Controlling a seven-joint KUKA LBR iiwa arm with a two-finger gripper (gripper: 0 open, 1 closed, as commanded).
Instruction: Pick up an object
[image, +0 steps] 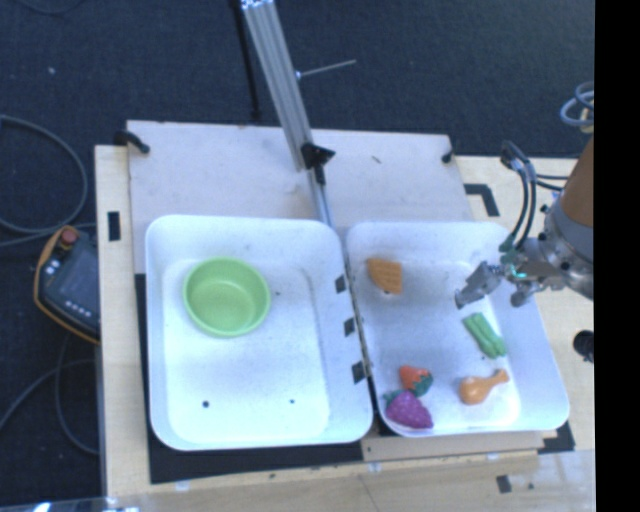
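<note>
Where bins meet, green bowl (227, 296) leftward.

Arm: reaching in from the right edge, orange band showing above the wrist. Hand (497, 287): hanging low, pointing left, two grey fingers (474, 288) spreading apart, nothing sitting between them.

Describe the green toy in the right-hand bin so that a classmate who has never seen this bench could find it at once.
Start at the right bin, the one with several small toys. Along its right side, just below the pincer, lies the green toy vegetable, a short stick set at a slant. It is the only all-green piece there; the orange drumstick-shaped toy sits below it.
</note>
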